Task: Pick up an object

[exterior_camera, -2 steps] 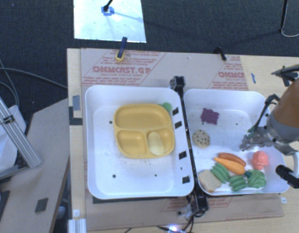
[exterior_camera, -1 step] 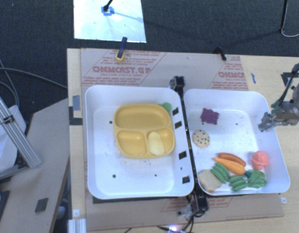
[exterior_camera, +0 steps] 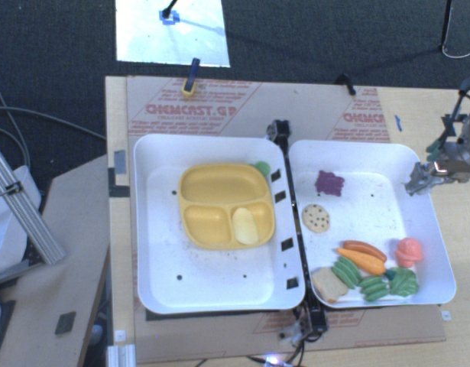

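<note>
dark carpet floor (exterior_camera: pixel 51 44) lies far left of the claw; a pale reflective sheet (exterior_camera: pixel 172 21) lies up-left, cardboard (exterior_camera: pixel 242 102) covering the wooden bench (exterior_camera: pixel 74 228).

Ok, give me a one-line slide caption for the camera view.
Gripper at the right bin's far edge; toy food inside, yellow divided plate in the left bin.

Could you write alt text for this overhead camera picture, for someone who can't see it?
A robot gripper hovers at the right bin's far right edge, above toy food: cookie, purple piece, carrot. The left bin holds a yellow divided plate.
</note>
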`<state>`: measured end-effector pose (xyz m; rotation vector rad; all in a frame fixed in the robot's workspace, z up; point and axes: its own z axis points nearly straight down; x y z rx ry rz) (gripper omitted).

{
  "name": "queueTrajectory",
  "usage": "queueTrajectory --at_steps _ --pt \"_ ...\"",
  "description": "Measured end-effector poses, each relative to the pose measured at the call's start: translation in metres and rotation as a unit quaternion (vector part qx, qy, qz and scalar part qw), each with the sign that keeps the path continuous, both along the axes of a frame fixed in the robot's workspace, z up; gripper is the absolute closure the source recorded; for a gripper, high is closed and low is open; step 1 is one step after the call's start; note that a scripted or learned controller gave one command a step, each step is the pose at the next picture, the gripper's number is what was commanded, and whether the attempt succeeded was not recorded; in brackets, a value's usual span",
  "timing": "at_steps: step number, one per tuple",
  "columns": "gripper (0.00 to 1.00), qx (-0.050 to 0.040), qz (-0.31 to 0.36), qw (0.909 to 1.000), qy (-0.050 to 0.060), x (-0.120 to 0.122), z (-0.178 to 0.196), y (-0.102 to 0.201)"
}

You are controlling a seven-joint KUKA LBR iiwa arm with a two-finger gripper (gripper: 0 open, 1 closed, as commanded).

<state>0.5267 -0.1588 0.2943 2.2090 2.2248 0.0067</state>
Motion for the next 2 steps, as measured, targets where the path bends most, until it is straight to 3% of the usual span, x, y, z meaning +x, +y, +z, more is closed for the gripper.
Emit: queueTrajectory --at_steps 1,2 --pt "1.0 0.0006 -0.001 1.0 0.001 -0.041 0.033 0.019" --pt "1.0 0.0006 0.001 1.0 0.0 -0.039 0.068 0.052"
